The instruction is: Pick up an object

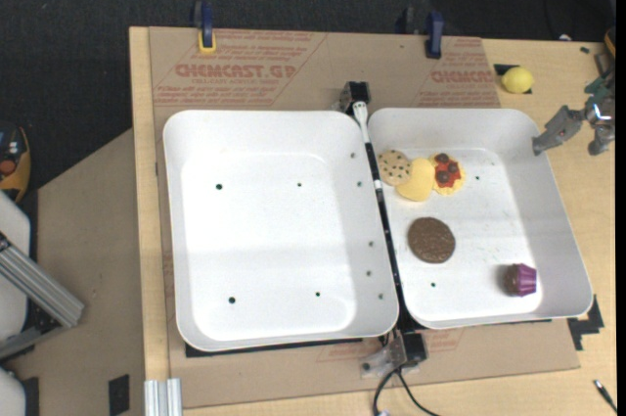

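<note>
We log the pincer (pixel 577 125) at the far right of the view, hanging over the right rim of the right bin (pixel 562 208), near that bin's upper right corner. Its grey fingers look spread apart with nothing between them, so we record it as released and holding nothing, though it is small in the view and the read is not certain. No object has been lifted yet; the pick is at its start. All candidates lie in the right bin, to the left of the pincer and lower in the view. Nearest cluster: a red-topped piece (pixel 448 173), a yellow lump (pixel 419 180) touching it, and a chip cookie (pixel 394 167) just beyond, all to the pincer's left. A brown disc (pixel 431 240) sits alone, lower left of the pincer. A purple piece (pixel 520 280) lies almost straight below the pincer in the view, near the bin's lower right corner. A yellow ball (pixel 516 79) rests on the bench (pixel 293 62) above and left of the pincer, outside the bins. We judge the purple piece or the disc the cleaner targets, since each stands apart from its neighbours; the disc is flat and may resist a grip. None shows a marked long axis.
</note>
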